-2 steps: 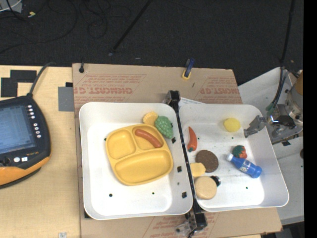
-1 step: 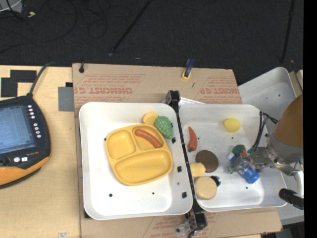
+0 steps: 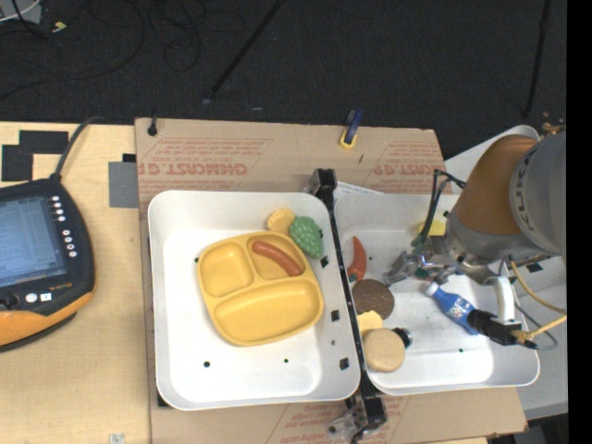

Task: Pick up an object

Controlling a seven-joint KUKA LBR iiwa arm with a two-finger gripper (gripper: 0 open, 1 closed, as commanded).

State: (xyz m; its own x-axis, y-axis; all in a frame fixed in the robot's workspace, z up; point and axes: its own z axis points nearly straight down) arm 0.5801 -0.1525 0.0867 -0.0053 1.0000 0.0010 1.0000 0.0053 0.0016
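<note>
My gripper [image 3: 405,267] hangs low over the middle of the right bin [image 3: 462,370], reaching in from the right, with nothing visibly in it. Just to its left lies a red pepper [image 3: 357,257]. A brown round patty [image 3: 373,297] sits below and left of it. A small blue bottle [image 3: 452,304] lies to its lower right, under the wrist. A yellow cheese piece [image 3: 369,321] and a tan bun [image 3: 384,350] rest near the bin's front left corner.
The left bin [image 3: 176,340] holds a yellow divided plate [image 3: 261,313] with a sausage [image 3: 277,255] in one compartment. A green broccoli [image 3: 307,235] and a small yellow item [image 3: 280,220] lie by the plate's far edge. A tablet pendant [image 3: 37,257] sits at the far left.
</note>
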